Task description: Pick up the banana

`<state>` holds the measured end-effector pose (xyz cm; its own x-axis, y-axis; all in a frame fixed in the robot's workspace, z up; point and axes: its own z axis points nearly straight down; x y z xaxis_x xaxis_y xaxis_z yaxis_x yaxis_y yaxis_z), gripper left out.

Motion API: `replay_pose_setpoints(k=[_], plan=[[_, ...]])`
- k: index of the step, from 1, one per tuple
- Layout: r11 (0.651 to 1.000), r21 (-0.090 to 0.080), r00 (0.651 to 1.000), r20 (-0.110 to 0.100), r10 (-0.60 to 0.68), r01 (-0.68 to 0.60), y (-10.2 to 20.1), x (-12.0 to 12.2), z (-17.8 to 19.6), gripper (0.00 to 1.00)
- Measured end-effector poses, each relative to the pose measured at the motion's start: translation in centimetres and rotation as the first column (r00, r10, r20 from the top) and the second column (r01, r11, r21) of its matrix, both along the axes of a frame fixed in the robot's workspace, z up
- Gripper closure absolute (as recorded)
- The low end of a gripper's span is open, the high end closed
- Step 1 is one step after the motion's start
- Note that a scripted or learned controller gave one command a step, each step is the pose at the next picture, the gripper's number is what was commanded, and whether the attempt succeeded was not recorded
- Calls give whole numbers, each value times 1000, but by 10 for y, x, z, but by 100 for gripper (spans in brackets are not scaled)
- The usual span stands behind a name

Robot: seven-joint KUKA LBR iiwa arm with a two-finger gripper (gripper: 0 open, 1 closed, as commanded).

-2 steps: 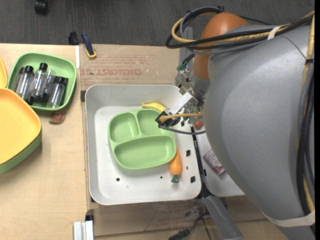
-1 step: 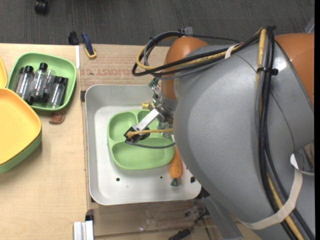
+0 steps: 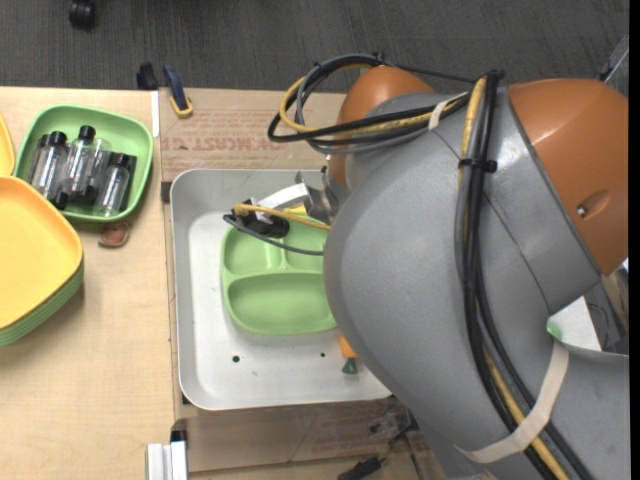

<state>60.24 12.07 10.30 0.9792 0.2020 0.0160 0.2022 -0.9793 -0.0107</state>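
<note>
A white bin (image 3: 200, 298) holds a green divided plate (image 3: 275, 288) whose compartments look bare. My gripper (image 3: 316, 202) hangs low over the plate's far edge, near the bin's back wall, and my own wrist covers most of it. My bulky grey arm (image 3: 450, 268) with its orange joints covers the right part of this bin and everything to the right of it.
A small orange and green object (image 3: 347, 356) peeks out beside the arm at the bin's near right. On the bench to the left stand a green tray of vials (image 3: 85, 163) and stacked yellow plates (image 3: 30, 263). A blue clamp (image 3: 178, 91) lies behind the bin.
</note>
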Motion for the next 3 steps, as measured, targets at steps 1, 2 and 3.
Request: replay_pose_setpoints(k=[1, 2, 3], plan=[[972, -16, 972, -18, 233, -233, 33, 24, 17, 100], [1000, -15, 1000, -14, 22, -23, 81, 38, 74, 100], [1000, -15, 1000, -15, -9, 8, 105, 2, -11, 100]])
